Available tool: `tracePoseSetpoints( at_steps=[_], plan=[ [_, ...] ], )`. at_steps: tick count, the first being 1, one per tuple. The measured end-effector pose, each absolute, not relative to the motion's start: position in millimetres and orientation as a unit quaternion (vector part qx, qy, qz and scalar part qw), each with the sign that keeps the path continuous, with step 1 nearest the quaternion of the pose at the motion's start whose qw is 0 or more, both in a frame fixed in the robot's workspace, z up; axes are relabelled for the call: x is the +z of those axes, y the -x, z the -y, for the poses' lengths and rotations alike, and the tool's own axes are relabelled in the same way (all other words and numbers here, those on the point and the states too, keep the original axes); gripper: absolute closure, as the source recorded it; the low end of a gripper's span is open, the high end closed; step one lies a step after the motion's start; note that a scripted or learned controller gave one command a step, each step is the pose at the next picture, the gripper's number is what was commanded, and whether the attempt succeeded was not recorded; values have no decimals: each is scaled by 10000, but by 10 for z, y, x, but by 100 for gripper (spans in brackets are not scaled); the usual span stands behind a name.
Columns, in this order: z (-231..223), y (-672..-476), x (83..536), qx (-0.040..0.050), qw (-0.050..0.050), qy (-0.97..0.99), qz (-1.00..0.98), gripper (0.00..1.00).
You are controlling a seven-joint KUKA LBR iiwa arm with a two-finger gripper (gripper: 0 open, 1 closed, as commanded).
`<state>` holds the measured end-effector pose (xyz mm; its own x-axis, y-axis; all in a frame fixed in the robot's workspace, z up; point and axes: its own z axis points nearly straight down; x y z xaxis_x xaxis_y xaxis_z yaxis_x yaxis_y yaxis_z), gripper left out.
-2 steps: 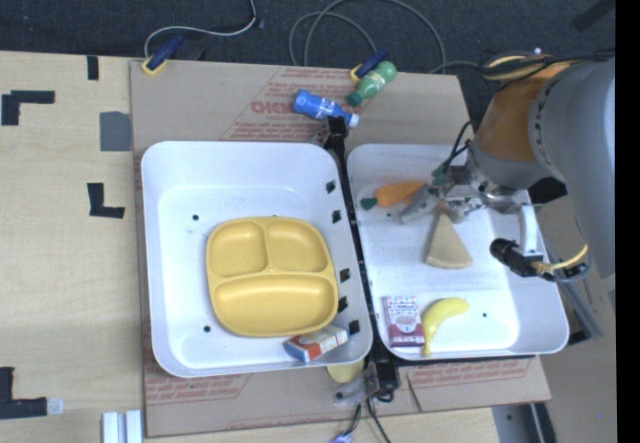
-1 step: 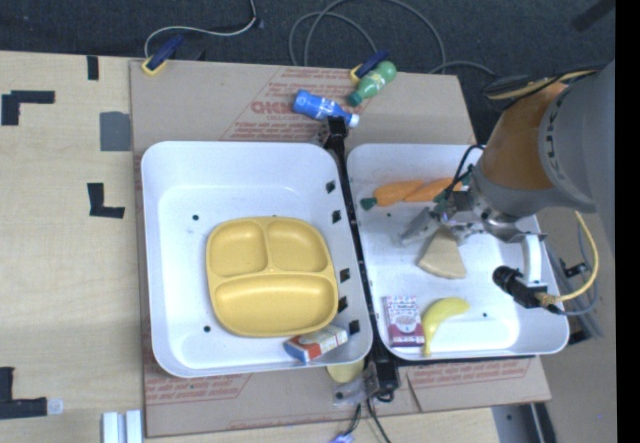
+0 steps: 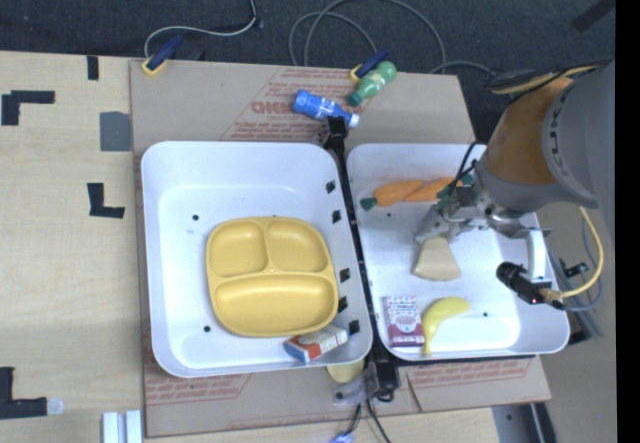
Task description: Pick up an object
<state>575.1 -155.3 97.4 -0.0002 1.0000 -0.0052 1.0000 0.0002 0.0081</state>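
My gripper (image 3: 443, 228) hangs low in the right bin (image 3: 500, 336), right above the top of a beige wedge (image 3: 437, 261); I cannot see whether it touches the wedge. An orange carrot (image 3: 405, 192) lies just behind and left of the gripper. Along the bin's front sit a yellow banana (image 3: 443, 315) and a small red and white packet (image 3: 401, 319). The grey arm with its orange band (image 3: 525, 146) comes in from the right.
The left bin (image 3: 170, 231) holds a yellow divided plate (image 3: 271, 274) and a small red, white and blue box (image 3: 318, 343) at its front. Behind the bins lie a blue object (image 3: 322, 108), a green object (image 3: 373, 82) and cables.
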Motion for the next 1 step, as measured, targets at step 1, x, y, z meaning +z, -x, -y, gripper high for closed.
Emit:
tracePoseSetpoints(
  at_steps=[1],
  plan=[
    [813, -6481, 1908, 49, 43, -7032, -7110, 100]
  ],
)
